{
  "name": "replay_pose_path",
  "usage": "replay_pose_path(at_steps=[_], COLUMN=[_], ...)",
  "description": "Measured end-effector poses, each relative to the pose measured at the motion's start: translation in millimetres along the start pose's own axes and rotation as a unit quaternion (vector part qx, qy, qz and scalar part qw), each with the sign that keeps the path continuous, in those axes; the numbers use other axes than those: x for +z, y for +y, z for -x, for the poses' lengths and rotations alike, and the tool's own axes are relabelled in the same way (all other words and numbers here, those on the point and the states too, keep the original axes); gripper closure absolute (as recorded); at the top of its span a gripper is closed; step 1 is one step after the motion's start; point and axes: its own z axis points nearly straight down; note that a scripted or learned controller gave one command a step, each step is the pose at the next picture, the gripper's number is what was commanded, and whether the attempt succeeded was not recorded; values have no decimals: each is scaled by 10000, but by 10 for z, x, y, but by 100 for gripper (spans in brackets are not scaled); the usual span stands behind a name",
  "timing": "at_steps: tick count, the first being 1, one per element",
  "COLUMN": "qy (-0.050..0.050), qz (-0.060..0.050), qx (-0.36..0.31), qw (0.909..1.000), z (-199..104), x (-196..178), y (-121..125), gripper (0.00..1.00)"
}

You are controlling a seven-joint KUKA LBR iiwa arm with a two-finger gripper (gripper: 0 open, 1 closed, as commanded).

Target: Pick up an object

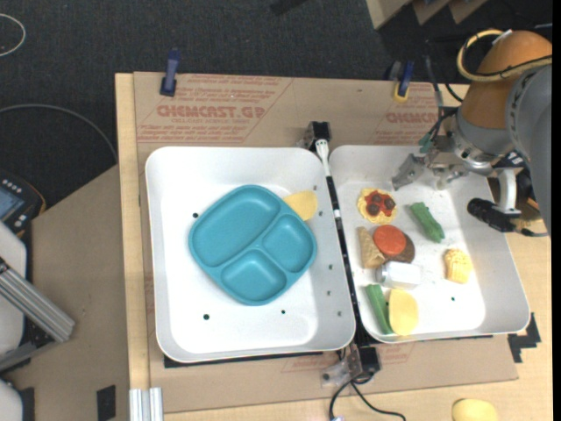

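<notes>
Left white bin (175,261): teal three-compartment plastic plate (252,244), a yellow piece (302,203) touching its upper right edge. Right white bin (500,296): small toy foods clustered, green pod-shaped piece (428,221) among them. Gripper (419,167) over that bin's top edge, fingers spread, nothing between them.

at the upper right of the frame you see the arm (517,103), a thick rounded body in matte grey. above its wrist sits a broad orange band (508,64), glossy, with a pale highlight along its top edge. below that the wrist narrows into a silvery metal flange. the gripper (421,167) is grey metal, angular and thin. a green cable runs beside the wrist, and a black, dark rounded part juts out at the right edge.
</notes>
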Motion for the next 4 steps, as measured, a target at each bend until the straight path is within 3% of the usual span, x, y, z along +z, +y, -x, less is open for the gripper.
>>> replay_pose_path(at_steps=[1, 2, 3, 4], qy=[-6, -44, 5, 7], qz=[-6, 58, -14, -18], qx=[16, 37, -3, -8], qw=[10000, 10000, 10000, 10000], z=[-117, 450, -139, -912], x=[2, -756, -310, 27], y=[-148, 7, -8, -67], gripper=[0, 0, 0, 0])
